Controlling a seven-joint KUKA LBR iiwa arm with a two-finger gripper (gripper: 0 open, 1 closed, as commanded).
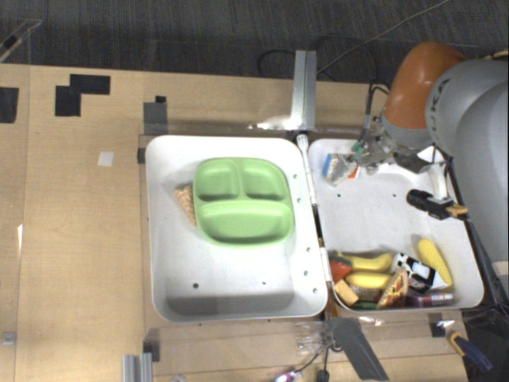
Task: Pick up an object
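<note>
Jumbled toy food (382, 277), yellow bananas (368, 261), yellow corn cob (434, 259), right bin (382, 205)

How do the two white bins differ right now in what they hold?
The left white bin holds one big green divided plate with a tan item tucked at its left edge; the right white bin holds many small toy foods piled along its near edge. The pincer hangs over the right bin's far corner. Both are shallow and white.

A green tray (241, 200) in a white bin (167, 237); yellow bananas (367, 270) beside a yellow corn cob (434, 260).
</note>
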